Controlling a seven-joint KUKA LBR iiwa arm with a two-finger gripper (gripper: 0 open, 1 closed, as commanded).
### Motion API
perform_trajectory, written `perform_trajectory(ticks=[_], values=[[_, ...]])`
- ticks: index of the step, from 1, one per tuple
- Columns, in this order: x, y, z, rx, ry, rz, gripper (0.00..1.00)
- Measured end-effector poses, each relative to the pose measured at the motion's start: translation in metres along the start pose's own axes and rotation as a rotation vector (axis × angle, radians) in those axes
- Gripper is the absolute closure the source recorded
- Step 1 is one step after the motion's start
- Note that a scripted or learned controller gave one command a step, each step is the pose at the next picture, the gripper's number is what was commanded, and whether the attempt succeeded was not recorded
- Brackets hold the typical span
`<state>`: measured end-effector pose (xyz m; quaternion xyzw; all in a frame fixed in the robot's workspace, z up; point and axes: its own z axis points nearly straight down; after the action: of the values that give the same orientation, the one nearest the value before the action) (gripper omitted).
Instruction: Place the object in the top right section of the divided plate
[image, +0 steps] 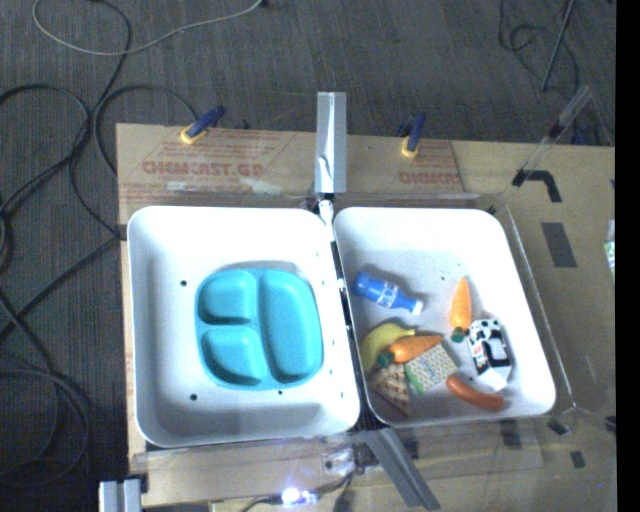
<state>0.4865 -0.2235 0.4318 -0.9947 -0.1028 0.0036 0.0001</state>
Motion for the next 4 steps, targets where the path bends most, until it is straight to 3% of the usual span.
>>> perform_trajectory(ticks=[3,4], values=[[0.0015,0.0012,-0.0069,-0.003,-0.01,-0.001,1.0],[-0.0009,0.0008,-0.0004,-0.003,-0.001,0.004,1.0]])
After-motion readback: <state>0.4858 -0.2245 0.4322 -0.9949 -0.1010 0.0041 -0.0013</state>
